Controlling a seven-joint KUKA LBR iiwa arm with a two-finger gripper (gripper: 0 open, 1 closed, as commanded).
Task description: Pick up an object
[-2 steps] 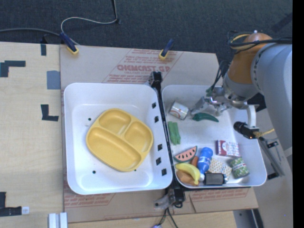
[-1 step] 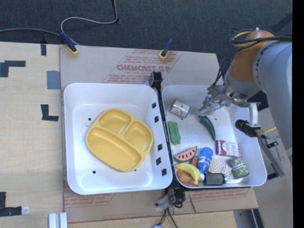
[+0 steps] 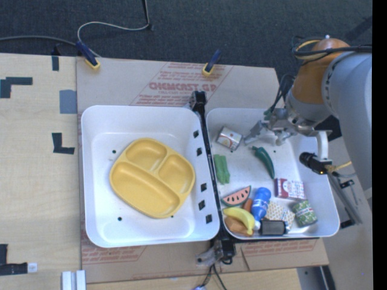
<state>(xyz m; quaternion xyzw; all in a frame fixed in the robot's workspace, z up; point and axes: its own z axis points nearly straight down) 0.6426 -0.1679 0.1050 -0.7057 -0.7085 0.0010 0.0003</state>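
The green chili pepper (image 3: 264, 160) lies in the right bin (image 3: 329, 213), just below and slightly right of the gripper (image 3: 270, 131); we see the fingers spread wide, one reaching left toward the small carton (image 3: 229, 138) and one right, with nothing between them. The pepper's long axis runs diagonally, its stem end up-left near the gripper and its tip pointing down-right. In the same bin we find a green pea pod (image 3: 222, 168), a watermelon slice (image 3: 236, 196), a banana (image 3: 236, 213), a blue bottle (image 3: 260, 202), a red-and-white box (image 3: 289, 189), a green leafy packet (image 3: 303, 212) and a dark block (image 3: 273, 227). The left bin (image 3: 97, 180) holds a yellow divided plate (image 3: 152, 177), lying flat and turned at an angle.
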